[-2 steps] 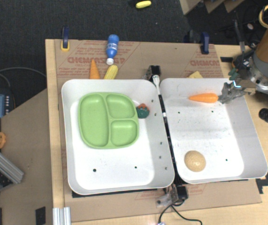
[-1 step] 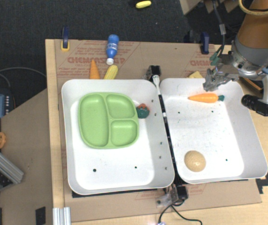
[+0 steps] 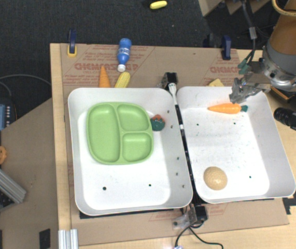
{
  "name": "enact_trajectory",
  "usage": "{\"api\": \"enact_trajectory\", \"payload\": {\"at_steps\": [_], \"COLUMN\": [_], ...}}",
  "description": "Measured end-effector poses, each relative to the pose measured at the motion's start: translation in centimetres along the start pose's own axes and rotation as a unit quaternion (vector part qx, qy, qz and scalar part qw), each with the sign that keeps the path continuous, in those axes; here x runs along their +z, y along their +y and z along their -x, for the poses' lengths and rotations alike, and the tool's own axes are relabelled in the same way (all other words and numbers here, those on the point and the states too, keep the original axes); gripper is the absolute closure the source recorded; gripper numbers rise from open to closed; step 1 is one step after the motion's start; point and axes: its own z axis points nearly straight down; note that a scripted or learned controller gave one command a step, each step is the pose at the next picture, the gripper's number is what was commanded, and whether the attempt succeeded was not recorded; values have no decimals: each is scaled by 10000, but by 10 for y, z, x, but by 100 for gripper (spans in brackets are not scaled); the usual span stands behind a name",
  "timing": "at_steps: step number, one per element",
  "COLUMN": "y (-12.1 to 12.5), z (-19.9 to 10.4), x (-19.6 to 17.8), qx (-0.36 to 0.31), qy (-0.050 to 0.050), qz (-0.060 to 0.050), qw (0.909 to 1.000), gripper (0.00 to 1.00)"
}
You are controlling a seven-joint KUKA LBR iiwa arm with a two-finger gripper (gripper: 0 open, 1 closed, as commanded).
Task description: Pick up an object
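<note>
Camera view: a slanted look down on a bench with two shallow white bins side by side, the left bin (image 3: 85,191) and the right bin (image 3: 272,160).
Writing: the brown cardboard sheet (image 3: 59,139) under the bins carries red print; along its far edge it seems to read "CHEMGUARD", repeated, partly covered and not sharp enough to be sure.
Surface: pale wooden bench top at 4 o'clock, dark floor at 12 o'clock, blue clamps on the cardboard's far edge.
Arm: the grey arm with its orange band (image 3: 293,25) comes in at 2 o'clock.
Gripper: the gripper (image 3: 239,96) sits low at the right bin's far rim, just above the carrot; whether its fingers are spread or pressed together cannot be told.
Carrot: a toy orange carrot (image 3: 223,108) lies flat at 12 o'clock in the right bin.
Ball: a tan rounded object (image 3: 215,178) rests at 7 o'clock in the right bin.
Left bin: a green divided plate (image 3: 106,139) lies at its centre, with a small red and teal toy (image 3: 157,122) touching the plate's 2 o'clock edge.
Outside the bins: a blue and white bottle (image 3: 123,53), an orange cone-shaped item (image 3: 103,78) and a yellow item (image 3: 122,79) lie on the cardboard at 11 o'clock.
</note>
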Motion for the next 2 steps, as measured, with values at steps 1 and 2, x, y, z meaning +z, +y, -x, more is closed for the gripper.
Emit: {"api": "enact_trajectory", "payload": {"at_steps": [1,2], "y": [37,45], "z": [-47,-4], "x": [28,99], "qx": [-23,22], "qy": [6,3], "qz": [-9,-66], "qw": [10000,10000], "gripper": [100,100]}}
